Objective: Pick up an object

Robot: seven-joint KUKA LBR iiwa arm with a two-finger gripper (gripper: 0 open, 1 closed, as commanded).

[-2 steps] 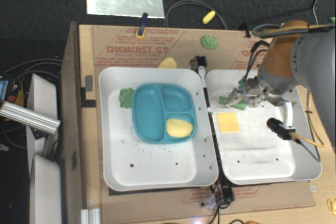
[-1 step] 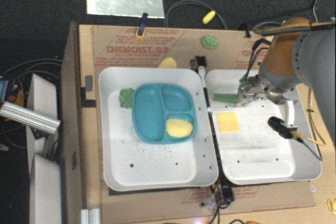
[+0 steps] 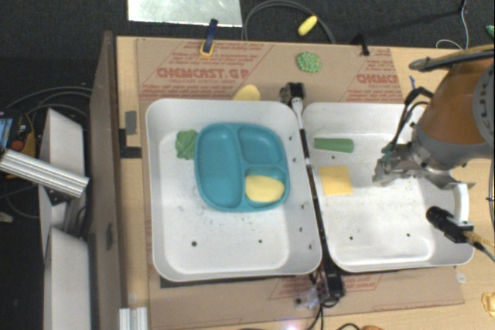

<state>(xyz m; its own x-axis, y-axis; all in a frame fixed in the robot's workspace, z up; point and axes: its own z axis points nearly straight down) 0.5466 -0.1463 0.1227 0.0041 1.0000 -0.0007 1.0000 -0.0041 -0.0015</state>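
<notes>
The gripper (image 3: 384, 168) is seen low over the right bin (image 3: 387, 243), toward its right side; whether its fingers are spread or closed cannot be told. A yellow square piece (image 3: 336, 181) lies left of the gripper, apart from it, with a green bar (image 3: 334, 144) just behind that piece. In the left bin (image 3: 224, 255) a blue divided plate (image 3: 232, 162) is set, a yellow lump (image 3: 264, 188) resting in its front right compartment. A green leafy piece (image 3: 186, 143) is placed against the plate's left edge.
</notes>
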